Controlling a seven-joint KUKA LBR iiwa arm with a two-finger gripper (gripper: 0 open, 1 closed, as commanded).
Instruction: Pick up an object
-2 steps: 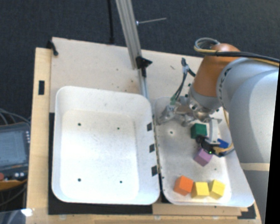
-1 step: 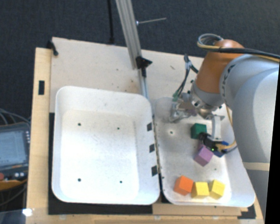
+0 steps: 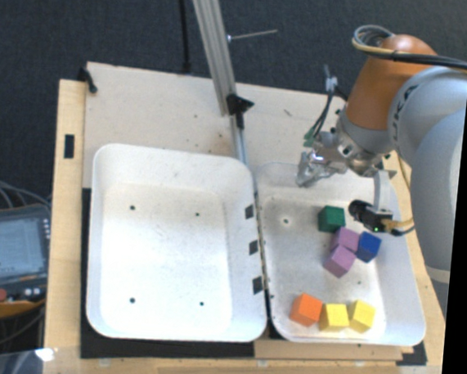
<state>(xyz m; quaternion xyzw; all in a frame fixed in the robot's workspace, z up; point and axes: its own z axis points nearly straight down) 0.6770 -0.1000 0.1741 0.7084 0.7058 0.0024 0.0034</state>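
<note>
Three blocks, orange [image 3: 306,309], yellow [image 3: 336,316] and yellow [image 3: 362,315], line the right bin's [image 3: 290,237] near rim, touching. A pick there could jam against the wall, or nudge neighbours. The gripper [image 3: 309,175] hangs at the far rim, nothing visibly between its fingers, spread I cannot tell; the green block [image 3: 331,219] sits nearer, with open floor around.

The arm [image 3: 425,118] is smooth, rounded grey casing with an orange band [image 3: 382,89] above the wrist. Dark cables loop over it at twelve o'clock. The end effector [image 3: 310,171] is small, metallic grey.
</note>
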